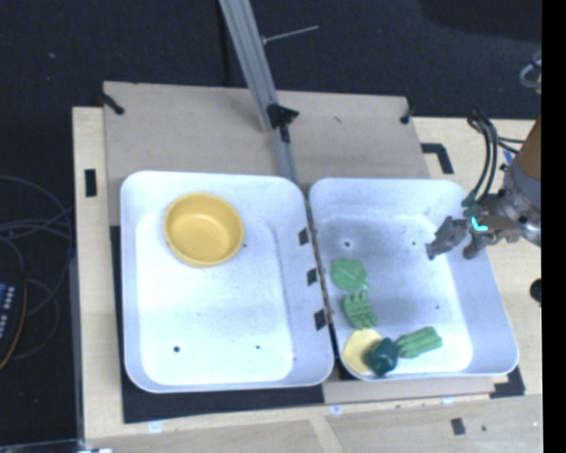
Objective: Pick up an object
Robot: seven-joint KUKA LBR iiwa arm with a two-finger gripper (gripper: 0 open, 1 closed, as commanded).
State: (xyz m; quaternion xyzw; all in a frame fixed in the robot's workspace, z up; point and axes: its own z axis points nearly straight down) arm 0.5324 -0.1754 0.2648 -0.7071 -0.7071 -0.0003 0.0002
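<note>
So here's where I'm at: my claw (458, 238) is hanging over the right-hand bin (410, 206), up near its far right corner, and the two fingers (441, 239) look spread apart with nothing between them, just bare white bin floor under the tips. There's a little teal light glowing on my wrist right above them. All the stuff I could grab is bunched toward the near-left part of that same bin, well apart from me. There's a light green lumpy piece (349, 275) close to the divider between the bins, and just below it a second green piece with a ridged look (358, 310). Further toward the near edge sits a small yellow round thing (358, 349), a cup or lid, I can't really tell, with a dark teal blob (384, 357) touching its right side. Right next to that, a green elongated piece (419, 342) lies tilted, pointing up and to the right. Over in the left bin (217, 347) there's a yellow bowl (204, 228) sitting upright in the far-left area, on its own. A grey metal bar (250, 50) slants down from the top toward the gap between the bins.
</note>
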